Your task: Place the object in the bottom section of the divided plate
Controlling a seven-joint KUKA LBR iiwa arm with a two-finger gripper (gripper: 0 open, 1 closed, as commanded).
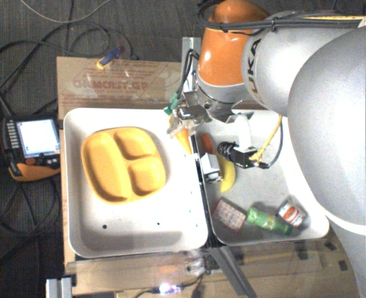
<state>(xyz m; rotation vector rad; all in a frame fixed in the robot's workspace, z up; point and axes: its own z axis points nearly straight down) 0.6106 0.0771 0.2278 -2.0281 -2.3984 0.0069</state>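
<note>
1. Two shallow white bins sit side by side on the bench: the left white bin (pixel 77 228) and the right white bin (pixel 307 231), meeting at a common edge near the centre of the view.
2. The yellow divided plastic plate (pixel 124 163) lies in the upper half of the left bin, with three compartments visible: one long section at its left and two smaller sections at its right.
3. The grey arm with the orange band (pixel 229 42) reaches in from the right and covers most of the upper right bin.
4. The two-finger gripper (pixel 182 120) hangs over the shared bin edge, just right of the plate's upper right corner.
5. A small orange, carrot-like object (pixel 183 140) shows directly under the gripper tip, slanting down to the dividing edge. It is apart from the plate, in none of its sections.
6. Whether the fingers are spread or closed, and whether they clamp the orange object, cannot be told; the tip is small and cluttered.
7. The right bin also holds a yellow banana (pixel 228 177), a green plastic bottle (pixel 268 221), a red-and-white can (pixel 291 215) and a small brown printed packet (pixel 227 215).
</note>
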